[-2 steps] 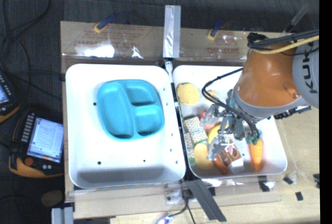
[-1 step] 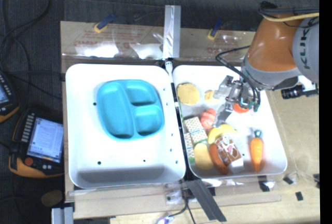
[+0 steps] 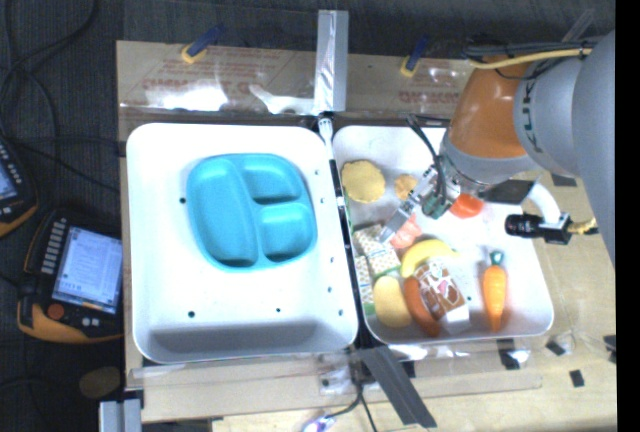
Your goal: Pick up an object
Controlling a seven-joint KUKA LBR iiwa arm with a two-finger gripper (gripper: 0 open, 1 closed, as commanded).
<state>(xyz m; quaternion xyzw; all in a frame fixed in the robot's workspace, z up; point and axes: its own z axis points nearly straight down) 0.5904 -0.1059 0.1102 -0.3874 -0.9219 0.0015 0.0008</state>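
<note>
Looming at the right of the frame, the grey arm (image 3: pixel 585 110) with its orange band (image 3: pixel 487 115) reaches down into the right bin (image 3: pixel 540 315). Its hand (image 3: pixel 432 195) sits low near the bin's middle, among the toys; whether it is open or closed I cannot tell, since the wrist hides the tips.

Objects crowd the right bin. A yellow round piece (image 3: pixel 362 180) lies in its upper left corner, near the divider between the bins. A banana (image 3: pixel 428 253) sits just below the hand, with a printed packet (image 3: pixel 440 290) beneath it and a carrot (image 3: pixel 494 286) toward the lower right wall. A checkered box (image 3: pixel 377 255) lies along the left wall. Little bare floor shows except at the upper right.

On the left half of the tabletop, the left bin (image 3: pixel 160 310) holds a blue divided tray (image 3: pixel 250 208) in its upper part, with open white floor all around it, widest along the lower edge.
</note>
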